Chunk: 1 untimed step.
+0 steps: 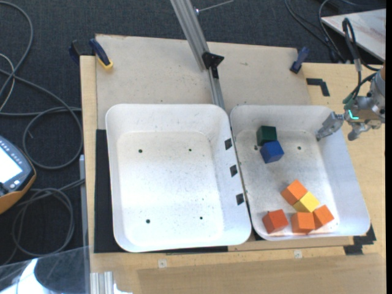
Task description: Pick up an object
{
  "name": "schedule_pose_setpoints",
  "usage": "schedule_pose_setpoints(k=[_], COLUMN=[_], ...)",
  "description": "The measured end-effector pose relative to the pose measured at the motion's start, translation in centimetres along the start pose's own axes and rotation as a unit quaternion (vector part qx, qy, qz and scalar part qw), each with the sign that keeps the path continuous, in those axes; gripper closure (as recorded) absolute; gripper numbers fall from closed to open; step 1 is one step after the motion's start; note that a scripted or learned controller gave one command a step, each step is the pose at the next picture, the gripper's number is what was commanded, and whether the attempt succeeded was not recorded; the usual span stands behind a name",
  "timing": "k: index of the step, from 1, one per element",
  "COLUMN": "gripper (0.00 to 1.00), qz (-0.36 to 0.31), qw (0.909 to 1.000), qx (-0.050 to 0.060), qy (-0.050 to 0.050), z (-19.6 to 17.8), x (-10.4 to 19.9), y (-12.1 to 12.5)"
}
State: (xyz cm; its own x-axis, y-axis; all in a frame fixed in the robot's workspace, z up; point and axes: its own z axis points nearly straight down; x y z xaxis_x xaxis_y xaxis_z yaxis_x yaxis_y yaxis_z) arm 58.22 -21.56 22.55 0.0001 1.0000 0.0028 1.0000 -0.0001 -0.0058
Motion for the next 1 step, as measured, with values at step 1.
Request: schedule_pose_setpoints(k=[1], gripper=[0.0], qz=[-0.001], qw=[1.0], qx=[-0.002], qy=[-0.001], z=[-0.29], x=[0.01], y=[0.1])
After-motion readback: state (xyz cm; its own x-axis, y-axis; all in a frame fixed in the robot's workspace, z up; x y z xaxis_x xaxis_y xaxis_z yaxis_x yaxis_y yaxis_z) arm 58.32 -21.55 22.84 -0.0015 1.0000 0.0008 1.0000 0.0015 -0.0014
